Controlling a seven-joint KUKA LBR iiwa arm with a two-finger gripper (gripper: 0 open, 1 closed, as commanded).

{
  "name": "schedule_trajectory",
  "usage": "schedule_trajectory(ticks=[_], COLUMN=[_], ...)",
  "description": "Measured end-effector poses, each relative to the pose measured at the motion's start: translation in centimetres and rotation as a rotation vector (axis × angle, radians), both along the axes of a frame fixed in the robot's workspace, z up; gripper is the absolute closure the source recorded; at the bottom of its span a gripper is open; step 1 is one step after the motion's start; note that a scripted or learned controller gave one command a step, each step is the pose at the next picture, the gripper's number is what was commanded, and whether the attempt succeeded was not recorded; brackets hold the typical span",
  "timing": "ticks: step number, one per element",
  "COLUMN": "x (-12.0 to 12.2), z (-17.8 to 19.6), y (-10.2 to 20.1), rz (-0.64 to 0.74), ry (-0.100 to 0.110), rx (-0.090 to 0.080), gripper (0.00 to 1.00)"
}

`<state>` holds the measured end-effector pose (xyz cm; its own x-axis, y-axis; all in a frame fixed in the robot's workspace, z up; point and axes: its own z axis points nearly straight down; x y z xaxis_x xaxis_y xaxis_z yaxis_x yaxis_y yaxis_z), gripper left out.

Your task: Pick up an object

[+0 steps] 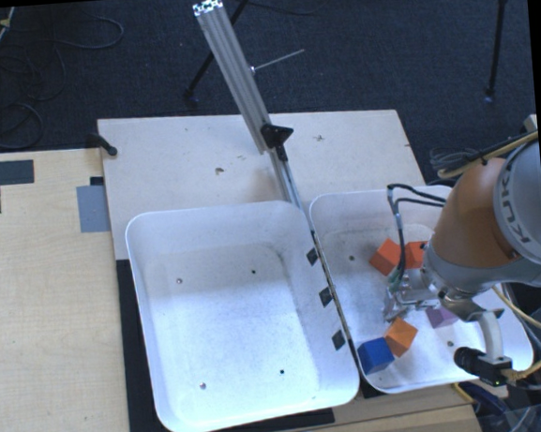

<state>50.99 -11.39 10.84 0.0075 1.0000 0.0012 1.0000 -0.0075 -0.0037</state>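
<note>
Tool (402,304) down in right bin (346,215), just above small orange block (402,335); finger state impossible to tell. Blue block (375,354) touching that block near front wall, larger orange block (388,256) behind, purple block (440,316) beside arm.

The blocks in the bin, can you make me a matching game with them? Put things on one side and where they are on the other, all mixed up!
Things:
1. blue block
2. purple block
3. bigger orange block
4. gripper

Places:
A. at the near edge of the right bin, close to the divider
B. farthest back of the blocks
C. under the arm, partly hidden
D. above the small orange block

Pairs: 1-A, 2-C, 3-B, 4-D
</note>
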Motion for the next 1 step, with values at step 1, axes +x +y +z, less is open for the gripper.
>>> schedule_trajectory(ticks=[1], x=[-0.01], z=[-0.04], y=[-0.03], rz=[-0.005], ry=[0.0], rx=[0.0], gripper=[0.0])
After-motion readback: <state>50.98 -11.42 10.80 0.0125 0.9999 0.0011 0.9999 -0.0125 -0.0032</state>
